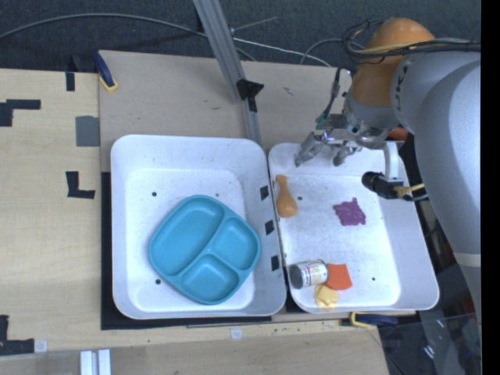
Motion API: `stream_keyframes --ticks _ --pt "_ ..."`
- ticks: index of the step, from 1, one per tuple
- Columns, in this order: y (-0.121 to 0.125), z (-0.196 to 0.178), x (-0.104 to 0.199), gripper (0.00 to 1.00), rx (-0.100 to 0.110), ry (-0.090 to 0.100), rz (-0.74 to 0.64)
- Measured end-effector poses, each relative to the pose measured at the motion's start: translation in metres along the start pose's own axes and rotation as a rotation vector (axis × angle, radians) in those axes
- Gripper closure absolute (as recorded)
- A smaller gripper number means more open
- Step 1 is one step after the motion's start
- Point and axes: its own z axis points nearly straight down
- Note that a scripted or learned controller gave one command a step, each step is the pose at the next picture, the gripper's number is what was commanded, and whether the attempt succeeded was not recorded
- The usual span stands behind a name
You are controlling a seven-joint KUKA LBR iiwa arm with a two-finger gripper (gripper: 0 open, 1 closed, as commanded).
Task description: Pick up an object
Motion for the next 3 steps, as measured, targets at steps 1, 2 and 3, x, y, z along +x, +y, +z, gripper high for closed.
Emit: stream_keyframes --ticks 1,2,3 --pt "-0.002 0.046 -0.001 0.0 0.012 -0.001 0.004" --pt "-0.003 0.036 -0.001 1.0 0.013 -0.001 0.003" --pt "-0.007 -0.009 0.002 1.0 -0.009 0.0 0.001"
